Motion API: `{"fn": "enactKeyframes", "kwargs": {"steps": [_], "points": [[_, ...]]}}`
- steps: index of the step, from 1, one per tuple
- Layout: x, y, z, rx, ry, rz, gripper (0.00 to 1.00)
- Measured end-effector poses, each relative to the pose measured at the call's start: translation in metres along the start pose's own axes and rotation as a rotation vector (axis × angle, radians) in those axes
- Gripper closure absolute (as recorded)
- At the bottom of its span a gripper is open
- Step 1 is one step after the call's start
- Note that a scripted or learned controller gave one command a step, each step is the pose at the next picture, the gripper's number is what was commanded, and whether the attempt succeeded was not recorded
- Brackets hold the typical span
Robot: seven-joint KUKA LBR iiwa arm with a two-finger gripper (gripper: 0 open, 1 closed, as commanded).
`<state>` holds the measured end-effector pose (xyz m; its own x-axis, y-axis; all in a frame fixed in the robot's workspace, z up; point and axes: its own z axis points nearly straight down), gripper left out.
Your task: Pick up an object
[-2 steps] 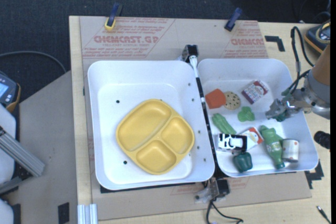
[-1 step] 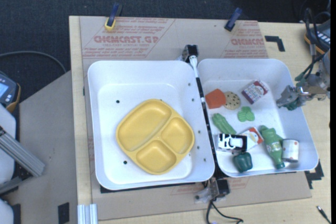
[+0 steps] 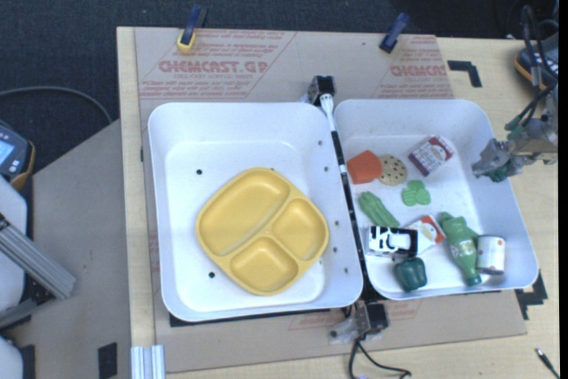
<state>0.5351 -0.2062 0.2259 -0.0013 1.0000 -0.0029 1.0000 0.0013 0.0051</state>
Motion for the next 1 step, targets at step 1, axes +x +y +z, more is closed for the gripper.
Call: {"fn": "enactKeyframes", "kwargs": {"steps": [1], "points": [[0.0578, 0.0098, 0.0067, 0.006, 0.006, -0.005, 1.00]]}}
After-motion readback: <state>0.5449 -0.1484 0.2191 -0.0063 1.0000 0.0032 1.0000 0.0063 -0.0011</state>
